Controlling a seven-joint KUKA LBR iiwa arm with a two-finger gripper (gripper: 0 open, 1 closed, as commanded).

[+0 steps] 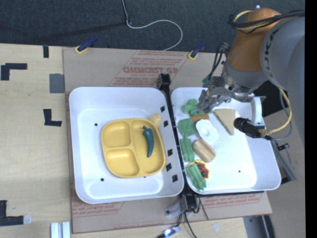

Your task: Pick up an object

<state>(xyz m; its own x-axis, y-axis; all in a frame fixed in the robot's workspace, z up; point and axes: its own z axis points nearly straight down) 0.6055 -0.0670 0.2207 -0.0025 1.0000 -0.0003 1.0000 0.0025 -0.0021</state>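
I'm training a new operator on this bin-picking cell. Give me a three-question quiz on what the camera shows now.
1. True or false: the green pepper lies on the yellow tray.
2. Which bin holds the yellow tray? A) left bin B) right bin
3. Fill in: the gripper is over the ____ bin, near the cheese wedge.

Key: 1 true; 2 A; 3 right.

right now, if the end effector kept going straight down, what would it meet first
Probably the orange piece beside the green leafy item, just under the end effector in the right bin; depth is unclear from this slant.
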